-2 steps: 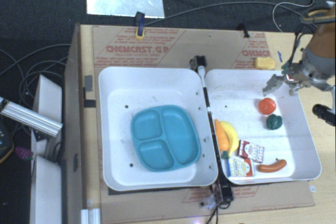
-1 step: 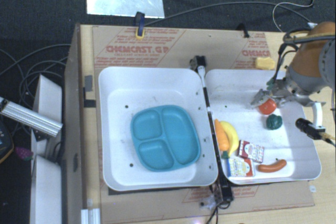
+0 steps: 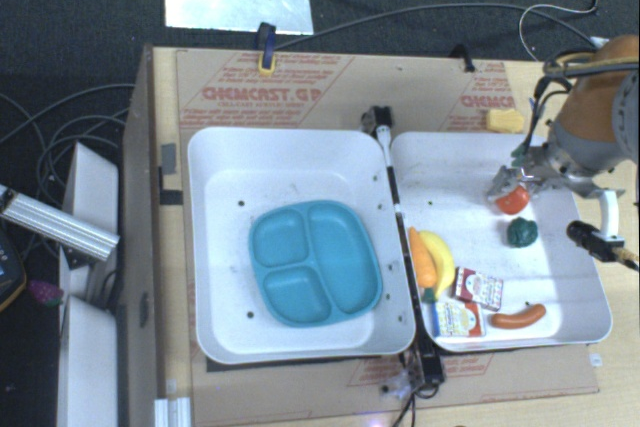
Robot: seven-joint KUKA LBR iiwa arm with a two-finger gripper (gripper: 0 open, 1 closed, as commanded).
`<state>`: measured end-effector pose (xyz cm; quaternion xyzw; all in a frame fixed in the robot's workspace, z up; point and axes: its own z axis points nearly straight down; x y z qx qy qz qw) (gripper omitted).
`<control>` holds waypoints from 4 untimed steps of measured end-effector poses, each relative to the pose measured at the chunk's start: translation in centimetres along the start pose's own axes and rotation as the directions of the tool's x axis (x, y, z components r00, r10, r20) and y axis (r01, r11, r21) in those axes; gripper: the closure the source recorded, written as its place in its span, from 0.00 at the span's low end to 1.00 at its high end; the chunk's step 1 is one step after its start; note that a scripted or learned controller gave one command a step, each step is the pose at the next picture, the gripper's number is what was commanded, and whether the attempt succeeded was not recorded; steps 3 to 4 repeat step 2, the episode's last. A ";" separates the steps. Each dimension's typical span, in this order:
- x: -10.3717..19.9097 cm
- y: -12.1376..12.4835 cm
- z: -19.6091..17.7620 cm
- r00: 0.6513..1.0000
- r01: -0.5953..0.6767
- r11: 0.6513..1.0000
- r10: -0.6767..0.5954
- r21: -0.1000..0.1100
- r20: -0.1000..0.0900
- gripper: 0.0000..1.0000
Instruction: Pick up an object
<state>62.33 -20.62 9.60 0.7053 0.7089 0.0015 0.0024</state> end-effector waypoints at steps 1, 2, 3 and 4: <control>0.0 4.5 -4.6 1.000 0.000 1.000 0.000 0.000 0.001 1.00; 7.3 4.8 -8.7 1.000 0.001 1.000 -0.001 0.001 -0.002 1.00; 7.3 4.8 -8.7 1.000 0.001 1.000 -0.001 0.001 -0.002 1.00; 7.3 4.8 -8.7 1.000 0.001 1.000 -0.001 0.001 -0.002 1.00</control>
